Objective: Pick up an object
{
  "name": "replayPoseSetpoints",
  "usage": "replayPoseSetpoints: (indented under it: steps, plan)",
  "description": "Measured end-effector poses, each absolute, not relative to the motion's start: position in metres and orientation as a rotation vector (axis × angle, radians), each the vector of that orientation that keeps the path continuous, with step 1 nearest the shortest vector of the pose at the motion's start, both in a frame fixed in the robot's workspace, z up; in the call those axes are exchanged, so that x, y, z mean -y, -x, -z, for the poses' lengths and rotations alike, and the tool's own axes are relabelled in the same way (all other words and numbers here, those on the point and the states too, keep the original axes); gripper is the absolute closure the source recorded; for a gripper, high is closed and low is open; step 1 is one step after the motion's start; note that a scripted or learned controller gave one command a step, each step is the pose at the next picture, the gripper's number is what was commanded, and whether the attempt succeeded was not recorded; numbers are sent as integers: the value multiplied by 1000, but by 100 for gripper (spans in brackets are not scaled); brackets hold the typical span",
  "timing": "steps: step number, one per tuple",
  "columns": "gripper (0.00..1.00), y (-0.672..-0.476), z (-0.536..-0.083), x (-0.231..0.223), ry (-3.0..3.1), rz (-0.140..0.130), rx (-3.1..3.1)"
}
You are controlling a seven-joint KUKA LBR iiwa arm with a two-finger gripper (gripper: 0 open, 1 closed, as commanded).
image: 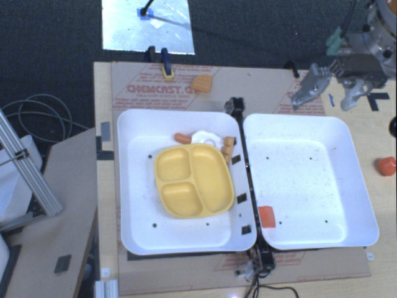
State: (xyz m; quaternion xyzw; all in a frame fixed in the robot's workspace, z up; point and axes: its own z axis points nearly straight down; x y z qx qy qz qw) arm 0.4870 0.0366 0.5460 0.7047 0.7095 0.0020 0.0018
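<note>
The orange block (266, 216) is sitting in the right bin (347, 166), down at the near-left corner of its floor, just beside the wall that divides the two bins, and nothing is touching it. Well away from it, up at the top right, my gripper (329, 94) is hanging above the bench (260, 85) just beyond the far rim of that right bin. My two grey fingers (308, 89) are spread apart with open air between them, gripping nothing.

Over in the left bin (133, 185) a yellow divided plate (192, 180) is lying flat across the middle, three compartments facing up. Tucked against its far edge, a small white piece (206, 138) is peeking out, with an orange sausage-shaped piece (182, 138) just to its left and a small tan piece (228, 146) to its right, close to the dividing wall.

Moving outward, a tan block (202, 83) is resting on the bench beyond the left bin, near a yellow-and-blue clamp (166, 64) at the bench's far edge. Another orange object (386, 166) is sitting on the bench off to the right of the right bin, apart from its rim. Beyond the bench, a shiny silver sheet (146, 17) is lying on the dark floor.
</note>
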Motion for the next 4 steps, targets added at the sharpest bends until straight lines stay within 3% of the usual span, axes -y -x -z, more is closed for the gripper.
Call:
replayPoseSetpoints:
  steps: [1, 2, 3, 4]
  plan:
    - [100, -487, -558, -37, -2205, -11, -2229]
    - [0, -487, -557, -37, -2206, -10, -2230]
    - [100, -488, -569, -37, -2200, -14, -2232]
    - [0, -488, -568, -37, -2200, -13, -2232]
